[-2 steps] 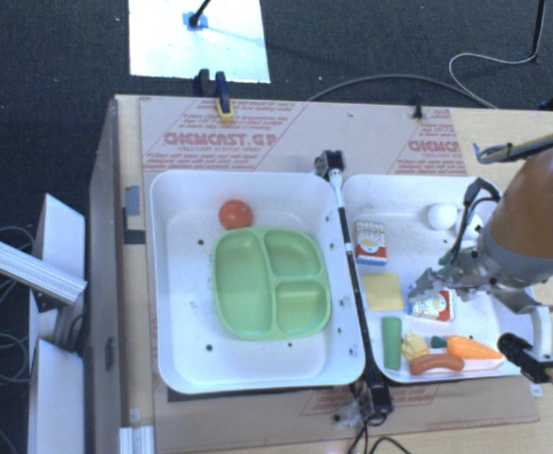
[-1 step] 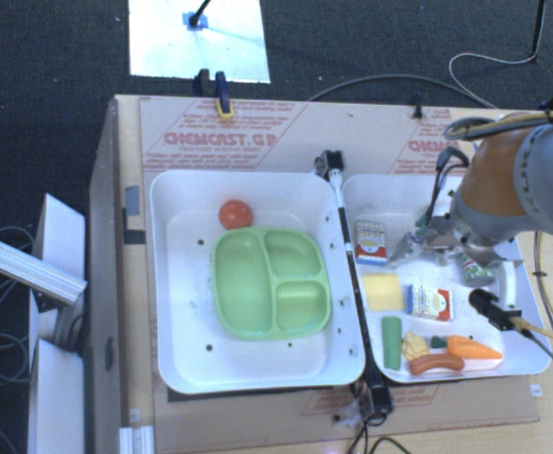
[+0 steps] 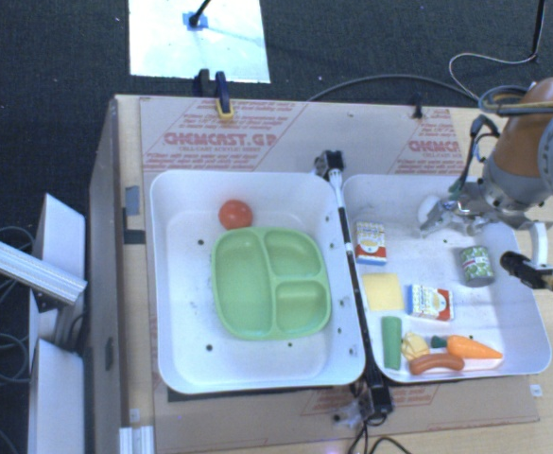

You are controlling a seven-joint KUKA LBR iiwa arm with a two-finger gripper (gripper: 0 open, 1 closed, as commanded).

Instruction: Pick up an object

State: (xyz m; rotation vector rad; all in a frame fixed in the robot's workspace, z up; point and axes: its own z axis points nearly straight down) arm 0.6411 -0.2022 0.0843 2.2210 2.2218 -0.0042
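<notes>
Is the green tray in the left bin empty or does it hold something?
Empty. The green tray shows three bare compartments; the tomato lies outside it, beside its upper left corner, on the left bin's floor.

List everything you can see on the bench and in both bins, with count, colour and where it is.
bins: 2, white, side by side on the bench
divided tray: 1, green, left bin
tomato: 1, red, left bin behind the tray
small cartons: 2, white and red, right bin
cheese slice: 1, yellow, right bin centre
can: 1, grey-green, right bin
carrot: 1, orange, right bin front
sausage: 1, red, right bin front edge
green piece: 1, right bin front
arm: 1, grey and orange, right
gripper: 1, over right bin's back
</notes>
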